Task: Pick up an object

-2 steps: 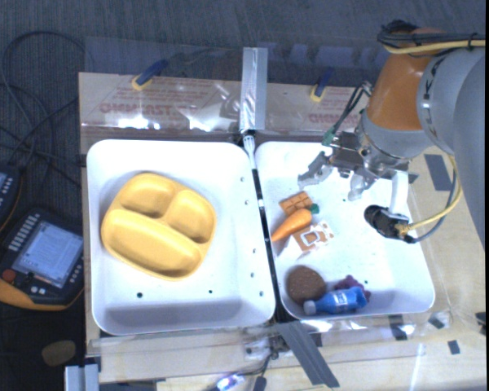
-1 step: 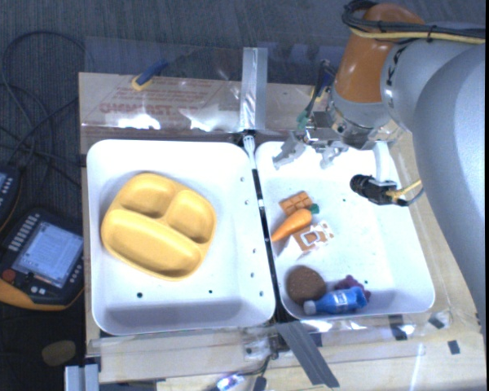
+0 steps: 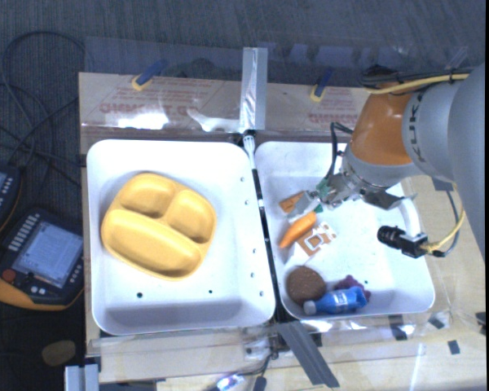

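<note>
Arm: I see the grey arm [image 3: 440, 129] reaching in from the right, its orange band [image 3: 381, 133] over the far part of the right bin.
Claw: the claw [image 3: 330, 192] sits low in the right bin [image 3: 416, 287], toward its far left — I cannot tell how it is set from up here.
Orange pieces: a small orange piece [image 3: 292, 203] lies just left of the claw, and a longer orange carrot-like thing [image 3: 297, 229] lies slantwise just near of it, close to the bin's left wall. I see neither one gripped.
Card: a small white-and-orange card [image 3: 319, 238] rests just right of the carrot-like thing, touching or nearly so.
Brown ball: a round brown object [image 3: 306, 283] sits at the near left of the right bin.
Blue bottle: a blue bottle [image 3: 337, 300] lies on its side just right of the brown ball, with something purple [image 3: 352, 283] just behind it.
Left bin: the left bin [image 3: 228, 300] holds one big yellow lumpy object [image 3: 156, 223] — it takes up the middle and left of the bin.
Desk: both bins sit side by side on the desk [image 3: 171, 104], with two yellow-and-blue clips [image 3: 149, 73] at the far edge.
Floor: handheld control pendants [image 3: 34, 257] and black cables [image 3: 33, 137] lie to the left of the desk.
</note>
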Available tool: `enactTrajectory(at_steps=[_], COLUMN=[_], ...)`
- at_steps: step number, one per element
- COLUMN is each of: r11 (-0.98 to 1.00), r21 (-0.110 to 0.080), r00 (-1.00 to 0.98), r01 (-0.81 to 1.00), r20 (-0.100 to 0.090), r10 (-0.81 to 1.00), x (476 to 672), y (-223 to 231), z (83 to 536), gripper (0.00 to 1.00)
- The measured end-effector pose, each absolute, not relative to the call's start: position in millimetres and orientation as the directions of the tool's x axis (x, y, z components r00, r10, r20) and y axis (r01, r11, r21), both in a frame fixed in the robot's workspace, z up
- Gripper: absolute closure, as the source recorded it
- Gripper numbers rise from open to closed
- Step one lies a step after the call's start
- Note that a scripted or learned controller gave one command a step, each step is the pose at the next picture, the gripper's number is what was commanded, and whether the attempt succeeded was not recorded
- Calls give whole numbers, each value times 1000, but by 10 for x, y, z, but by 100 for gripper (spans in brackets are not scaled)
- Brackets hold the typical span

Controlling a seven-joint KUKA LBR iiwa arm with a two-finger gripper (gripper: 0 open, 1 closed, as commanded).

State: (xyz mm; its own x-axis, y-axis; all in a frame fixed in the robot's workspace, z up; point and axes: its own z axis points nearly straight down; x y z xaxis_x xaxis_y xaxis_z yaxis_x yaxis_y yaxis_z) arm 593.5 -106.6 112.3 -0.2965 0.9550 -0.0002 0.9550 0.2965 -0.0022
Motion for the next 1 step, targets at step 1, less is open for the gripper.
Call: enactTrajectory(at_steps=[1], r11=[175], r21=[7], r00=[-175], r01=[985], r20=[-4], r10=[985], x=[6707], y=[-1158], z=[886], gripper=[0])
